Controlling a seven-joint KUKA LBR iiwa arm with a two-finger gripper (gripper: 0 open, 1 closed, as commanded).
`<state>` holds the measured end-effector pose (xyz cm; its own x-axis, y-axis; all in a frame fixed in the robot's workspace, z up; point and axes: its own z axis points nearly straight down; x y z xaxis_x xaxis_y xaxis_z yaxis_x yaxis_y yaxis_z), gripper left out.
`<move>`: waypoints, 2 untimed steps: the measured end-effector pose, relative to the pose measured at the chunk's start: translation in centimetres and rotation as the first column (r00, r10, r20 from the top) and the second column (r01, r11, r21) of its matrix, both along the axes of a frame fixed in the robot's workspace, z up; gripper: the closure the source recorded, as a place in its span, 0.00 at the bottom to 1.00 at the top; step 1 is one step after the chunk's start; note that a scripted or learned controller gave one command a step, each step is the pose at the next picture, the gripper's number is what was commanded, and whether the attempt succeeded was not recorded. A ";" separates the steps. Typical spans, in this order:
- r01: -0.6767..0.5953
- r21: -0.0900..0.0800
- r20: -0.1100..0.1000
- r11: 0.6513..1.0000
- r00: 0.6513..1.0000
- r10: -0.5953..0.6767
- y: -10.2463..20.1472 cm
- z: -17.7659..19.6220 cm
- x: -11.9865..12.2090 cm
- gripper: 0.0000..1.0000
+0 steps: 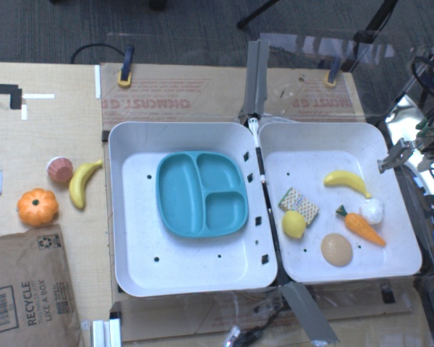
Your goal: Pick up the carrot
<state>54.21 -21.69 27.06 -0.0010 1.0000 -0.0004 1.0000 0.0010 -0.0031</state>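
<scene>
Carrot (364,228) lies in the right bin (304,139), toward its near right corner, stem end pointing left and tip angled toward the near right. A white ball (372,210) touches or nearly touches it on the far side; a banana (346,182) lies farther off. An egg (336,250) sits just beside it on the near left. A lemon (294,224) and a sponge (299,204) lie well to the left.

End effector (395,156) sits at the bin's right rim, far of the carrot and apart from it, holding nothing. Whether it is wide or narrow cannot be told.

Recommended procedure: position above the carrot's mid-body. Rotate the wrist so the closing axis crosses the carrot's narrow width. Descend so that neither the ball nor the egg is caught. Close only when the carrot is straddled, then lift vertically.
</scene>
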 end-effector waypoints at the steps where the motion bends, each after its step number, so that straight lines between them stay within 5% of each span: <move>1: 0.067 0.001 0.000 0.998 0.998 -0.067 -0.5 -11.8 -2.6 0.00; 2: 0.139 0.001 -0.001 0.990 0.990 -0.139 3.1 -18.0 -5.1 0.00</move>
